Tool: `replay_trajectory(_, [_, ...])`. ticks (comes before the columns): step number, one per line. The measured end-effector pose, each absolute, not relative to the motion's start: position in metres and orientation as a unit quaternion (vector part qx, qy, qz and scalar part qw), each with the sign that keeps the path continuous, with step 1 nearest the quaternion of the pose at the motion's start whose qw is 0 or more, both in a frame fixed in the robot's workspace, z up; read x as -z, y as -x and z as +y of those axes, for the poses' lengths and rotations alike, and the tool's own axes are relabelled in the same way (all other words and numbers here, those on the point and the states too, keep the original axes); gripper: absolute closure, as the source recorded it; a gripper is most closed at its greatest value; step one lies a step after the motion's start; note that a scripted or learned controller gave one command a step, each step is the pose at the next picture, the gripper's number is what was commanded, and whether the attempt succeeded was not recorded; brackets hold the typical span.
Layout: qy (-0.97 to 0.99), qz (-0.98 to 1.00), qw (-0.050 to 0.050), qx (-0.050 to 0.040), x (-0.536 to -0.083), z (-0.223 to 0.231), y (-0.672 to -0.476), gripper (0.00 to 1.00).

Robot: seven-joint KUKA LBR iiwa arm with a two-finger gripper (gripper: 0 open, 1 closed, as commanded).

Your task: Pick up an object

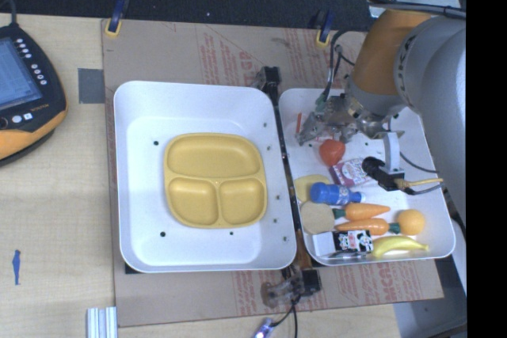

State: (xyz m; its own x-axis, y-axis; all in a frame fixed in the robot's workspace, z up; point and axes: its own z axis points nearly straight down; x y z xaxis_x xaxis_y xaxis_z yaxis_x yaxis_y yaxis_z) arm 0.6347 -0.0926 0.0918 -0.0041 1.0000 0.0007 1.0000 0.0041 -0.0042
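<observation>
The right bin (412, 131) holds several small toys. Near its top sits a red round fruit (333, 150), with a pink packet (351, 170) just to its right. Below them lie a blue bottle (329, 193), an orange carrot (366, 211), an orange ball-shaped fruit (410, 221), a yellow banana (400, 247) and a black-and-white carton (354, 241). My gripper (322, 127) hangs low in the bin's upper left part, directly above and touching or almost touching the red fruit. The wrist's bulk hides how the gripper meets the fruit.
The left bin (135, 170) holds a yellow divided plate (215, 178). A teach pendant (20, 95) lies on the bench at far left. Clamps (117, 12) grip the cardboard's back edge. The grey arm (428, 67) covers the right bin's upper right corner.
</observation>
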Motion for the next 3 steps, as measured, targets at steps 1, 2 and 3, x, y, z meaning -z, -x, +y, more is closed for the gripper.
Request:
replay_trajectory(1, [0.705,-0.709,0.002,-0.0014,-0.092,-0.099,-0.656,0.0])
replay_trajectory(2, [0.706,-0.708,0.002,-0.0013,-0.092,-0.093,-0.656,0.0])
replay_trajectory(3, [0.706,-0.708,0.002,-0.0012,-0.092,-0.121,-0.629,0.0])
